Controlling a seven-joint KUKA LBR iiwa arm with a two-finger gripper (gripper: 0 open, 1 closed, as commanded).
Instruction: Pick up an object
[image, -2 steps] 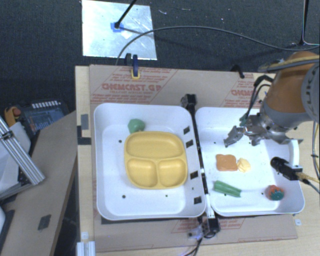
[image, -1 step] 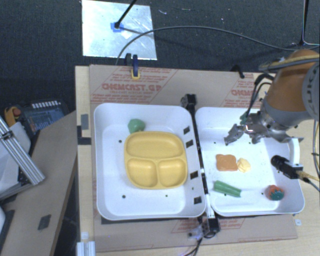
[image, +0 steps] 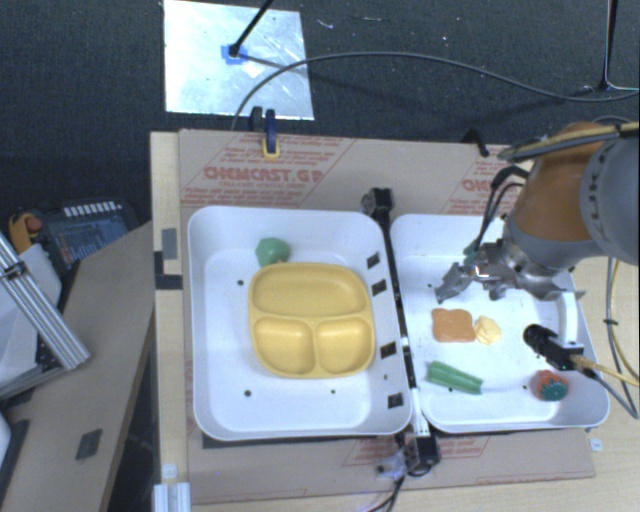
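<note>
My gripper (image: 470, 289) hangs over the back half of the right bin (image: 420, 245), its fingers spread open with nothing between them. Just in front of it lie an orange flat piece (image: 452, 325) and a small pale yellow piece (image: 487, 330), side by side on the bin floor. A green stick-shaped piece (image: 454, 377) lies nearer the front. A small red and teal piece (image: 548, 385) sits at the front right corner.
The left bin (image: 215, 300) holds a yellow compartment tray (image: 310, 318) and a small green piece (image: 272, 250) behind it. A black divider (image: 392, 300) runs between the bins. The arm's orange band (image: 560, 195) stands over the right bin's far right side.
</note>
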